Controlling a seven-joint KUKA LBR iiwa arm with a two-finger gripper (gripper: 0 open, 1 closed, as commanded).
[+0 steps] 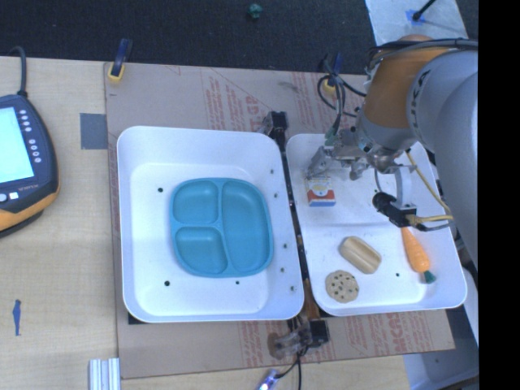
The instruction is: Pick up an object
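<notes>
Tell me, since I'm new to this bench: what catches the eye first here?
The blue divided plate lies in the middle of the left bin. In the right bin, the grey arm's gripper hangs just above a small carton, with a bread roll, cookie and carrot nearer the camera.

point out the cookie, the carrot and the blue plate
cookie (342, 285), camera view, middle of its top face
carrot (416, 253), camera view, middle of the orange body
blue plate (221, 226), camera view, ridge where its compartments meet

Bright, even light; slight softness.
</notes>
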